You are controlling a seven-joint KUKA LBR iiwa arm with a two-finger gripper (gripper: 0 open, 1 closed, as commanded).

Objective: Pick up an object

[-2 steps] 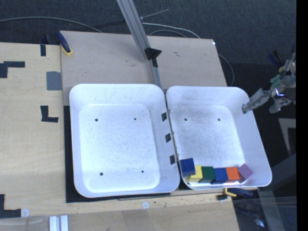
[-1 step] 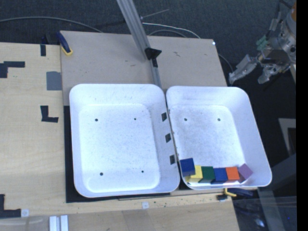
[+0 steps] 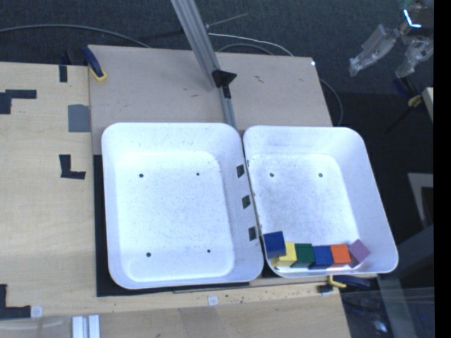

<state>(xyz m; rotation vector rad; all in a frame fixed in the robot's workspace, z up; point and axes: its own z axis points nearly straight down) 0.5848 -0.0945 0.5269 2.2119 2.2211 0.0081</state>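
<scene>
Several small coloured blocks lie in a row along the near wall of the right bin (image 3: 366, 160): a blue block (image 3: 274, 242), a yellow one (image 3: 285, 258), a green one (image 3: 304, 253), another blue one (image 3: 323, 255), an orange one (image 3: 340, 253) and a purple one (image 3: 359, 249). My gripper (image 3: 379, 66) hangs at the top right, beyond the far right corner of the bench and well away from the blocks. Its fingers (image 3: 366, 51) are spread open with nothing between them.
The left bin (image 3: 113, 189) sits beside the right one. A slanted metal pole (image 3: 201, 37) runs down to the bins' shared far corner. Yellow-and-blue clamps sit at the board's far left (image 3: 96, 67) and near the right bin's front (image 3: 340, 282). Cables cross the dark floor behind.
</scene>
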